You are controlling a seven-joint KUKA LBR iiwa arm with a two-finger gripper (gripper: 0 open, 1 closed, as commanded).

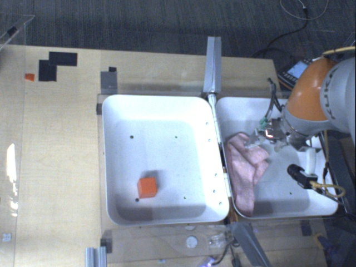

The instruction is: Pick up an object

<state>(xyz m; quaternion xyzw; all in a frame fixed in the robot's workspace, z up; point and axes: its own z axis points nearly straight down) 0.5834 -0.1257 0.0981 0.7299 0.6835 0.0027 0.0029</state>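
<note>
Grey arm [328, 93] holds its claw [271, 133] low over the right bin [278, 204] at the pink cloth's [245, 166] upper edge, likely to grab it, though whether the claw is spread or pressed together I cannot tell

Orange block [147, 187] bright against white left bin [167, 107]. Pale pink cloth [245, 168] in white right bin [278, 199]. Grey arm [342, 90], orange band [311, 96]. Light tan bench [55, 177], black patches [55, 64].

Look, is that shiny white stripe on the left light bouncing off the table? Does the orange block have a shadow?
In the camera view, yes: the pale streak on the bench looks like glare; the orange block casts a small soft shadow on the floor of the left bin.
</note>
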